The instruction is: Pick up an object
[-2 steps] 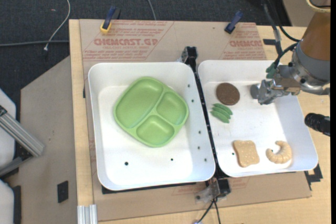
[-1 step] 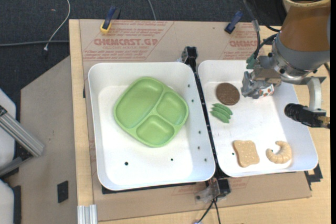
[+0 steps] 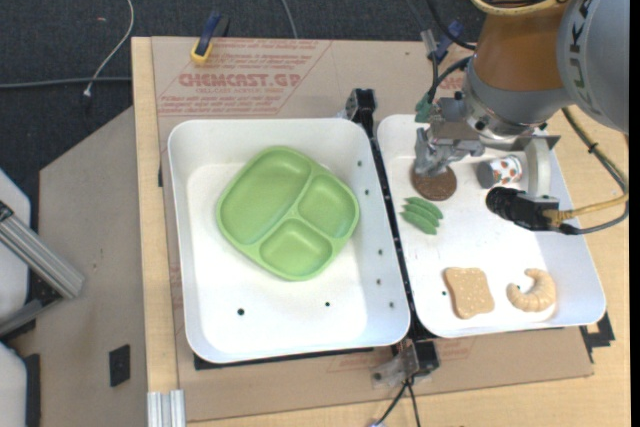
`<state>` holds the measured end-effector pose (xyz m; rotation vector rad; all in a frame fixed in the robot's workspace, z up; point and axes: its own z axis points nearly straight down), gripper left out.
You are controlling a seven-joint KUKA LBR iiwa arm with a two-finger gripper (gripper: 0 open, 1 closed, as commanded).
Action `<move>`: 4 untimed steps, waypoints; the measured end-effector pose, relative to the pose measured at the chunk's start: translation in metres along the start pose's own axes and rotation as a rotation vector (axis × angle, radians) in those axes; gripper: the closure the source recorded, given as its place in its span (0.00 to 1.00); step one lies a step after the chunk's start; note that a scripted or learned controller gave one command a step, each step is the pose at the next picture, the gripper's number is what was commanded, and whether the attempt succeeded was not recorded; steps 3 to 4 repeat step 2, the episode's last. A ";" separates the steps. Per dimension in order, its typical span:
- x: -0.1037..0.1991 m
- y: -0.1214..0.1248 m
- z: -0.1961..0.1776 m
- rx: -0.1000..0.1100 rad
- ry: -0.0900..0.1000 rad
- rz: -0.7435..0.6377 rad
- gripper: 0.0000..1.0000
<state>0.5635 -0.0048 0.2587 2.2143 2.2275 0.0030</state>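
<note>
The right bin holds several small items. A brown round disc lies near its left wall, with a green pea pod just below it. A slice of toast and a tan croissant-shaped piece lie near the front, and a small white and red item sits further right. My gripper hangs straight over the brown disc, right at its top edge, and hides part of it. Nothing is seen lifted off the bin floor.
The left bin contains a green divided plate. A black unit with a yellow cable hangs from the arm over the right bin. A black clamp sits at the back between the bins. Cables lie on the dark floor behind.
</note>
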 end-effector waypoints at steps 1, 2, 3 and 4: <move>0.051 0.022 0.017 0.000 0.000 0.000 1.00; 0.086 0.050 0.031 0.000 0.000 0.002 1.00; 0.086 0.050 0.031 0.000 0.000 0.002 1.00; 0.086 0.050 0.031 0.000 0.000 0.002 1.00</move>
